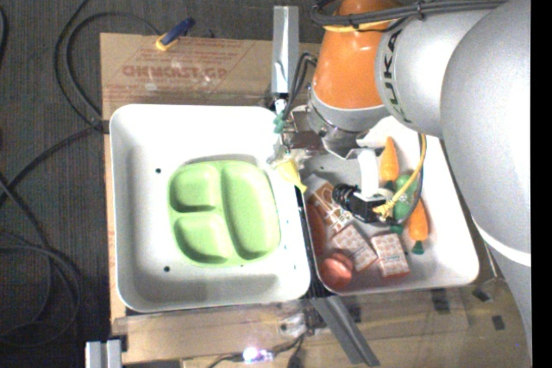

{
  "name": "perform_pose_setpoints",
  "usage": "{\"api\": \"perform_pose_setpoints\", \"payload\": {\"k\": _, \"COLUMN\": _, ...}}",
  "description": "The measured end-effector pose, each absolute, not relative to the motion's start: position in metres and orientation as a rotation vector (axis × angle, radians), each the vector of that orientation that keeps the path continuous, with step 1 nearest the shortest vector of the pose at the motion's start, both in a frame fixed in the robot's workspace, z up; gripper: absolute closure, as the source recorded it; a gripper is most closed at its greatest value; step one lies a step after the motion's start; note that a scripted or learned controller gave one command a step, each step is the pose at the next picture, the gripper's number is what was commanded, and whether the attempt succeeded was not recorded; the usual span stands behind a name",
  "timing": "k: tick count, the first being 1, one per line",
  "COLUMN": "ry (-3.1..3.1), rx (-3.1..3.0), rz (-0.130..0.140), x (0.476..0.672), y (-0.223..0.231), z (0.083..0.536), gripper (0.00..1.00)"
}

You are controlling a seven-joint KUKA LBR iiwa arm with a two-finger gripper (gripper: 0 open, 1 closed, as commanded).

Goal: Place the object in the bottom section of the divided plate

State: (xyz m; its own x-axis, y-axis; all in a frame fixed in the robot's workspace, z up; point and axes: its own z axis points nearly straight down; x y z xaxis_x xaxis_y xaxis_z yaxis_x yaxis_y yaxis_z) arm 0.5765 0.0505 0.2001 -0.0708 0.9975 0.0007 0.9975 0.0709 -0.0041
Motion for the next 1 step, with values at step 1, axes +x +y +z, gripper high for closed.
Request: {"api": "perform_pose_setpoints", "payload": {"k": 1, "ry": -2.296, "rx": -2.141, "rz": 0.004, "x": 0.5765, "y": 0.0497, "z": 0.2001, "gripper": 0.00}}
